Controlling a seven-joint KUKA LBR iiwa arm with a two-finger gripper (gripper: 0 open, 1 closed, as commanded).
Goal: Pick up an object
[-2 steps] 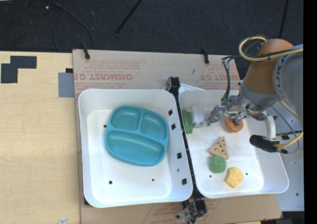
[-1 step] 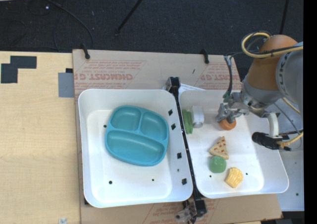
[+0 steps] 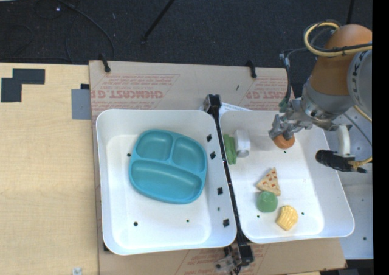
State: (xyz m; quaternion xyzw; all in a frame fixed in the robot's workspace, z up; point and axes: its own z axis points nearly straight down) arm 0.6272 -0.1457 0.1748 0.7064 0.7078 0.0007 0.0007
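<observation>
Orange object: a small round orange piece, perhaps a toy fruit, in the right bin, toward that bin's far edge and roughly midway between its left and right walls.
End effector: directly over the orange object, with its dark fingers reaching down on either side; the piece shows between them, so it appears to be gripped, though contact itself is hard to confirm at this slant.
Arm: grey with an orange band, reaching in over the right bin's far right corner.
Step in hand: the grasp on the orange object looks made or nearly made; whether the piece sits on the bin floor or hangs just above it cannot be told.
Next move: a straight lift, slow enough that a round, smooth piece does not roll out of a two-finger pinch, then a check that it comes up with the fingers.
Other pieces in the right bin: a white item and a green item against the left wall; a wedge of toy cheese or pizza, a green round piece and a yellow corn-like piece toward the near edge, all well apart from the grasp.
Left bin: holds a teal divided plate at its centre.
</observation>
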